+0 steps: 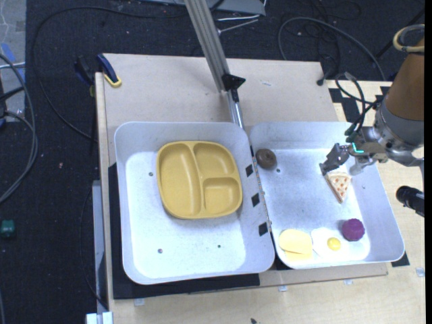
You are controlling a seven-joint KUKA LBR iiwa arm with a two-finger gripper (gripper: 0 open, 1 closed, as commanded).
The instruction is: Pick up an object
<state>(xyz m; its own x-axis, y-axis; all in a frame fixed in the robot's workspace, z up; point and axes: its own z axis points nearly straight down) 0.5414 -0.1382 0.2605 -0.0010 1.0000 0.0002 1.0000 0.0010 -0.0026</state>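
In the right bin [378, 201] a toy pizza slice [339, 185] lies near the far right side. My gripper [344, 163] hangs just above the slice's upper end, open, with its two dark fingers [333, 159] spread apart and nothing between them. A brown donut [266, 158] sits at the bin's far left corner. Along the bin's near edge lie a pale yellow piece [295, 242], a fried egg [329, 241] and a purple ball [352, 229].
The left bin [135, 241] holds a yellow divided plate [200, 179]. A metal pole [209, 36] slants down to the divider between the bins. The arm's orange band [408, 93] reaches in over the right bin's far right corner.
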